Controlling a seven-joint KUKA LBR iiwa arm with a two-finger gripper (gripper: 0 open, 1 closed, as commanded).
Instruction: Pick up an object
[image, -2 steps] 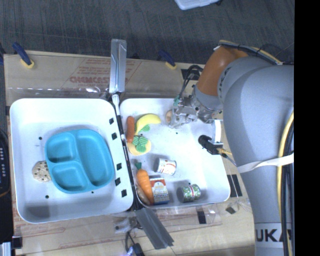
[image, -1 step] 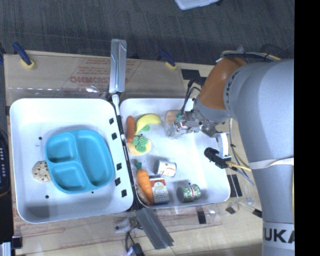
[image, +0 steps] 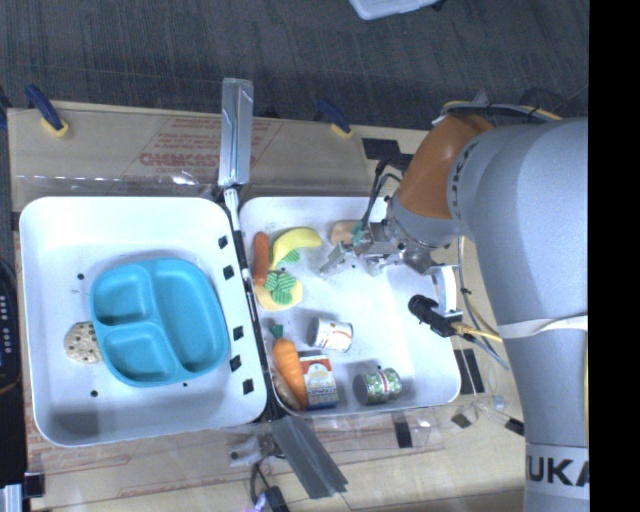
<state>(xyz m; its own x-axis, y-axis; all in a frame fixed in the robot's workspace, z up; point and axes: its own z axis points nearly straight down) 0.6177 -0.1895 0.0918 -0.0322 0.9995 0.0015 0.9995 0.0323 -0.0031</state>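
Glossy white bins (image: 130, 215), metal gripper (image: 335, 262)

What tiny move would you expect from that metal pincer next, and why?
Probably a short move left and down toward the yellow banana. The pincer sits just right of it in the right bin, with nothing visibly gripped.

The lower section of the arm (image: 553, 420) carried the white letters "UKA", the visible part of a brand name cut off at the frame edge. Red printing on the cardboard sheet (image: 180, 150) behind the bins was too faint to read.
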